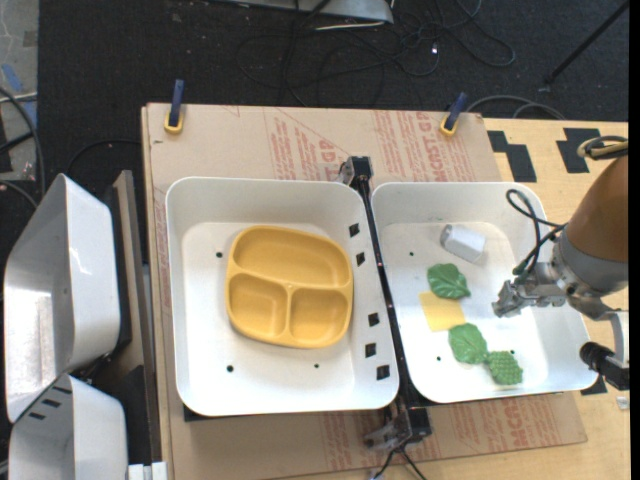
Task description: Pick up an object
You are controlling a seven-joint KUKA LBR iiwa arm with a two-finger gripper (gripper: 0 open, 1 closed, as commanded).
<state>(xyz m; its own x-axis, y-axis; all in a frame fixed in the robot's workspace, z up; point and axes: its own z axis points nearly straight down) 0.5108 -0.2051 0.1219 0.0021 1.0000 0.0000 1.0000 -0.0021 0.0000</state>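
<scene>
Green and leafy, three toy vegetable pieces (pixel 447 281) lie in the right bin (pixel 400 268) just left of the jaws (pixel 508 300), with a flat yellow slice (pixel 442 313) between them and a grey block (pixel 463 240) up-left. Whether the jaws stand wide or narrow, I cannot tell. Far left sits a yellow divided plate (pixel 290 286).

Lighting is bright and even from overhead. The two shallow white plastic bins (pixel 270 196) are near overexposed, with glare washing out their rims. Shadows under the yellow compartment tray (pixel 290 284) are short and soft. The dark floor (pixel 90 38) beyond the bench loses detail. Focus is slightly soft throughout, with coarse resolution.
</scene>
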